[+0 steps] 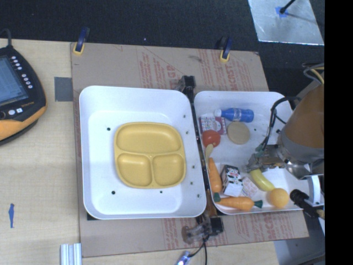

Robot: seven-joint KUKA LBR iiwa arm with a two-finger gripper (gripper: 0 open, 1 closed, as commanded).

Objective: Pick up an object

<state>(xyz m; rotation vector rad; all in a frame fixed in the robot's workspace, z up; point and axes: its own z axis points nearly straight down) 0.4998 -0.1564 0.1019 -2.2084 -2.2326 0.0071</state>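
Observation:
The right bin [253, 97] holds several small things. A blue bottle [236, 115] lies by a tan disc [239, 132] near the back. Further left are a red-and-white packet [210, 123] and a red tomato [210, 138]. An orange carrot [214, 175] lies along the left wall, and a second carrot [238, 203] lies at the front. A black-and-white carton [231, 179] sits between them. A yellow banana [261, 180] and an orange fruit [278, 197] lie at the front right. My gripper [263, 160] hangs low, just above the banana's upper end.
The left bin [94, 148] holds a yellow three-compartment tray [150, 153]. The arm's body [306, 128] covers the right bin's right side. A teach pendant [16, 95] lies on the bench at far left. Clamps [225, 48] hold the cardboard at the back.

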